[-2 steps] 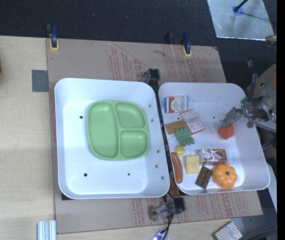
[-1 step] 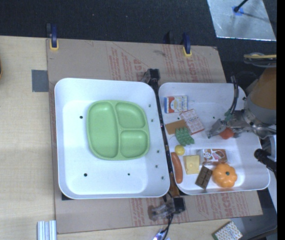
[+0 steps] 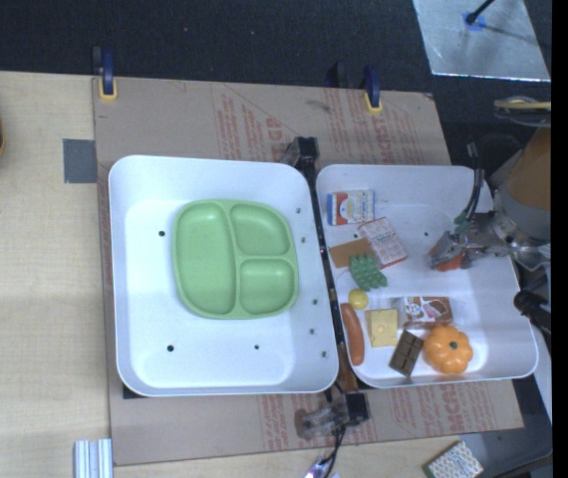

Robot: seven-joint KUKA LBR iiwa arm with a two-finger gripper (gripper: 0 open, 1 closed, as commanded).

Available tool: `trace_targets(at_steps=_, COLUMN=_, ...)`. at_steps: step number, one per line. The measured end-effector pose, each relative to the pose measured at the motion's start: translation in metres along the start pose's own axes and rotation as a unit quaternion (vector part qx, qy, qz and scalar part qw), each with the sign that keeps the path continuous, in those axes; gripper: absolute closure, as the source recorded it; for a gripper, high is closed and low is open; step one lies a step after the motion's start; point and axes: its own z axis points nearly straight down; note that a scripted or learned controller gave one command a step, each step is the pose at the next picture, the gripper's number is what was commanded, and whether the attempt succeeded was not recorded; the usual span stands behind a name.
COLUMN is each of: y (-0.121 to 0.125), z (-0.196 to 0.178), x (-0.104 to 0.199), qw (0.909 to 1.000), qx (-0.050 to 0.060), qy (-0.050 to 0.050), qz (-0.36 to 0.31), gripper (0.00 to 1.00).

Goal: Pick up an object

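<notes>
Gripper [image 3: 453,252] low in right bin [image 3: 419,182], small red-orange object [image 3: 447,263] at its fingertips, grip state unclear

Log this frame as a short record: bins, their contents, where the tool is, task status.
left bin: holds a green divided plate
right bin: toy food, including orange pumpkin, hot dog, cheese slice, green piece, small cartons
tool: low over the right bin's right side, finger state unclear
task status: no object seen lifted
</notes>
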Motion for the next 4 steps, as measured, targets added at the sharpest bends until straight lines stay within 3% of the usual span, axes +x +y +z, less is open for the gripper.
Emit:
trace_targets(at_steps=1, y=0.025, z=0.012, x=0.053, qw=1.0, qx=-0.003, qy=-0.001, qz=-0.001, gripper=1.0)
trace_targets(at_steps=2, y=-0.03, z=-0.071, x=0.022, qw=1.0, qx=-0.003, qy=0.0, qz=0.003, gripper=1.0)
trace_targets(at_steps=3, y=0.053, z=-0.107, x=0.065, qw=1.0, qx=-0.005, qy=0.001, qz=-0.002, gripper=1.0)
trace_targets(at_steps=4, y=0.044, z=-0.118, x=0.124, qw=1.0, qx=0.001, qy=0.002, qz=-0.002, gripper=1.0)
